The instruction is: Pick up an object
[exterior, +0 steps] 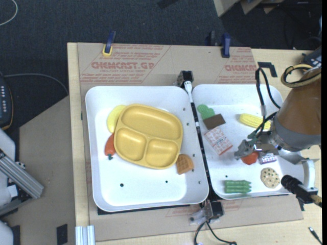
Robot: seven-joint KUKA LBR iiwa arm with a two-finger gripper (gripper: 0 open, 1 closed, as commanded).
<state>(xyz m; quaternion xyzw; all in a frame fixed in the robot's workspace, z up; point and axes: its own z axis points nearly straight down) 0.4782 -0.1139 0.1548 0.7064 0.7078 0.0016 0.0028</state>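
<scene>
White plastic makes up the two shallow bins sitting side by side on the tabletop, which is covered with brown printed board. The left bin carries a yellow divided tray near its centre; a yellow piece pokes out from under the tray at ten o'clock, a red-orange toy lies against its nine o'clock edge, and a small waffle-like toy sits just off its four o'clock corner. In the right bin, a green toy and a brown block touch at about ten o'clock from the bin's middle, with a red-and-white printed packet just below them at six o'clock. A yellow corn cob lies toward one o'clock, a green ridged piece at six o'clock, and a round cookie at five o'clock. The arm reaches in from three o'clock, and its gripper is down over a small red object near the bin's middle, touching or just above it. Whether the gripper is spread or closed cannot be told here, nor whether the red object is gripped.
</scene>
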